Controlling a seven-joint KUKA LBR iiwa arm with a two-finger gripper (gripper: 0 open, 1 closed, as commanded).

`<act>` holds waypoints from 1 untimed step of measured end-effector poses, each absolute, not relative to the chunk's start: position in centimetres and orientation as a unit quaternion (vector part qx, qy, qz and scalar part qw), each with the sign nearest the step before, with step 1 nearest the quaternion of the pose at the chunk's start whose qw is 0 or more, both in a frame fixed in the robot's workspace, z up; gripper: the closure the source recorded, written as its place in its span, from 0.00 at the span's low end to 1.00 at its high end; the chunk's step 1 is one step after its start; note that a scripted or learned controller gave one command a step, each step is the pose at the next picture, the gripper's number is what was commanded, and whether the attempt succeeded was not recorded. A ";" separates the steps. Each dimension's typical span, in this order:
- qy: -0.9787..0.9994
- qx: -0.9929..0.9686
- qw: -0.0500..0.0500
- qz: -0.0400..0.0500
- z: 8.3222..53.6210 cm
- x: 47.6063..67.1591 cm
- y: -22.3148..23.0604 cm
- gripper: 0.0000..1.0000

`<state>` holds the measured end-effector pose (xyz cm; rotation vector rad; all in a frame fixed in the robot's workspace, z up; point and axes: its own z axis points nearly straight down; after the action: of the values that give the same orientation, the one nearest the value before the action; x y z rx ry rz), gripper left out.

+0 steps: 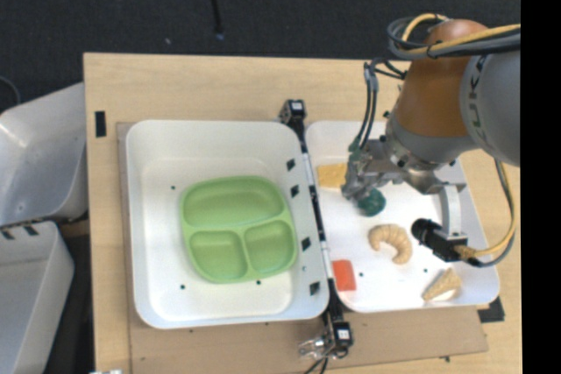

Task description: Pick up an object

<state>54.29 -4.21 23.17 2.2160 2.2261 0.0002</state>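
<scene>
My gripper [358, 186] hangs low over the upper left part of the right bin [473, 215]. A small dark green round thing [373, 204] lies right under its tip, partly covered by it. A pale yellow wedge [330, 176] rests just left of the gripper, against the bin's left wall. Below it, a tan croissant [392, 242] lies in the middle of the bin. An orange-red block [344, 275] sits at the bin's lower left, and a beige bread piece [443, 285] lies at the lower right.
The left bin [149, 276] holds a light green divided plate [237, 228] in its middle. A divider with black clips [308, 206] runs between the two bins. The arm's grey and orange body [438, 101] covers the right bin's upper right.
</scene>
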 end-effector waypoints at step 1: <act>0.710 0.704 0.000 0.001 24.4 55.4 1.2 1.00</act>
<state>55.41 1.20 24.41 2.2124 2.2296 0.0043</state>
